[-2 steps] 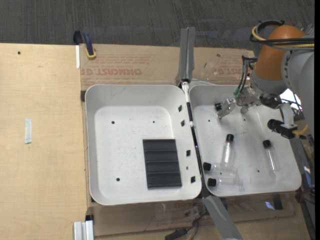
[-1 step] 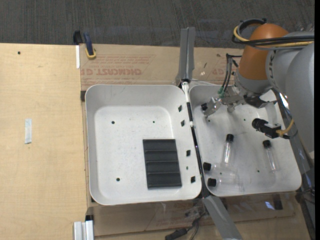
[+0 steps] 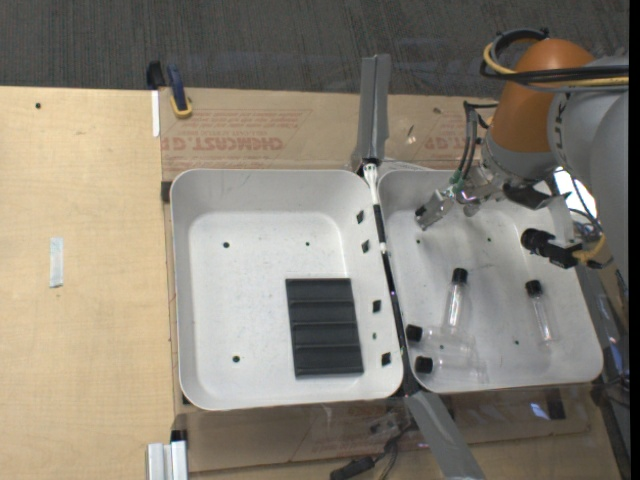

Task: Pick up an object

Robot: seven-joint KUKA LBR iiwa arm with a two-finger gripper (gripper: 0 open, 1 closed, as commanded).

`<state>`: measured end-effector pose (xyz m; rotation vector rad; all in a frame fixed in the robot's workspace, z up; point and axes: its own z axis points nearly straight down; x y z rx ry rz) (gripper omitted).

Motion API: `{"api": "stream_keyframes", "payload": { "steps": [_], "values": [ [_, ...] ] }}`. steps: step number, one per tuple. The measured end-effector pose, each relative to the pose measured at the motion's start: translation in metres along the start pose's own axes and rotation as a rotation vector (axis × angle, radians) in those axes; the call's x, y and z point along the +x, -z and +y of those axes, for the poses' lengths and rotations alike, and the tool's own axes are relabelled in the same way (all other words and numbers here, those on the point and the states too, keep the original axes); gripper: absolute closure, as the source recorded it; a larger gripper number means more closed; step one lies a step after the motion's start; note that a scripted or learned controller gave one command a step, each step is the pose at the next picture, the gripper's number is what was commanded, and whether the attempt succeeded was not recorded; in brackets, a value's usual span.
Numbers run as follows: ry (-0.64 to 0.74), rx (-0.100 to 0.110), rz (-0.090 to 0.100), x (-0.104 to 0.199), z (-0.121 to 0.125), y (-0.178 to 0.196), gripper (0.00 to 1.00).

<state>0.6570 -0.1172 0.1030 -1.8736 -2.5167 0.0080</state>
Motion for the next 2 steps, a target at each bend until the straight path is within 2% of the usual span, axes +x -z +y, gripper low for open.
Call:
{"api": "stream_keyframes", "payload": {
  "steps": [1, 2],
  "values": [
    [0.032, -0.006, -0.002, -0.007, 0.000, -0.011, 0.00],
    [0.075, -0.005, -0.001, 0.012, 0.005, -0.011, 0.00]
  ]
}}
